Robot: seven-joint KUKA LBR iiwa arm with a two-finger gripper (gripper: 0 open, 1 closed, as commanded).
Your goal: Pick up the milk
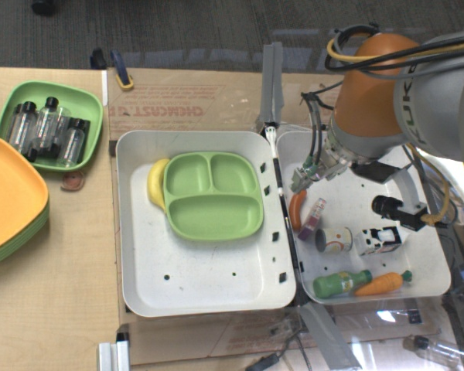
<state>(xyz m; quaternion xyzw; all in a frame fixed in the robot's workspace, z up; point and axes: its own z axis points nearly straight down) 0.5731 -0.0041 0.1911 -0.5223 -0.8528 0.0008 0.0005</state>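
The milk point(381, 239) is a small white carton with black cow patches, lying in the right bin point(433, 273) toward its right side. My gripper point(304, 177) hangs over the upper left part of that bin, well to the left of the milk and apart from it. It is just above a red-orange sausage point(296, 209) by the bin's left wall. Nothing shows between the gripper and the milk except bare bin floor and small items.
Near the milk lie a small pale cup point(336, 241), a purple-tinted tube point(315, 216), a green bottle point(340, 284) and a carrot point(383, 283). The left bin point(209, 284) holds a green divided plate point(213, 195) with a yellow piece point(155, 184) beside it. A green tray of bottles point(50, 126) and orange plates point(11, 199) sit far left.
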